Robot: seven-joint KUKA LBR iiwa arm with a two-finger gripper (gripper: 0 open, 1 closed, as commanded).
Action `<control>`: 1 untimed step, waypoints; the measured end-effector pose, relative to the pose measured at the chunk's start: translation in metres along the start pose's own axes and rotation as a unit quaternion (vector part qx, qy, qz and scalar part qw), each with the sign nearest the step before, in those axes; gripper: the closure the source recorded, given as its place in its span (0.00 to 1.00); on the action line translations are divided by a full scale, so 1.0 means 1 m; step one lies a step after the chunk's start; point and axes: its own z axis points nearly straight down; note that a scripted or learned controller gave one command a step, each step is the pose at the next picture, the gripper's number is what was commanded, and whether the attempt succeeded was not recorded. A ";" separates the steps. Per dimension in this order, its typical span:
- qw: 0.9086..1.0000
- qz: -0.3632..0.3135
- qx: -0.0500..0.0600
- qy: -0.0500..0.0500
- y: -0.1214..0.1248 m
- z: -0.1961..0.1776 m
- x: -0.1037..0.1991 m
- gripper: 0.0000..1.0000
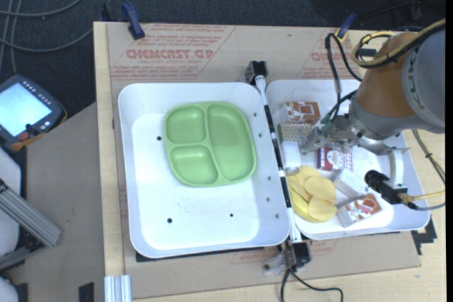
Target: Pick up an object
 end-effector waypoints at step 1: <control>1.000 0.000 0.002 0.001 0.003 0.011 0.004 0.00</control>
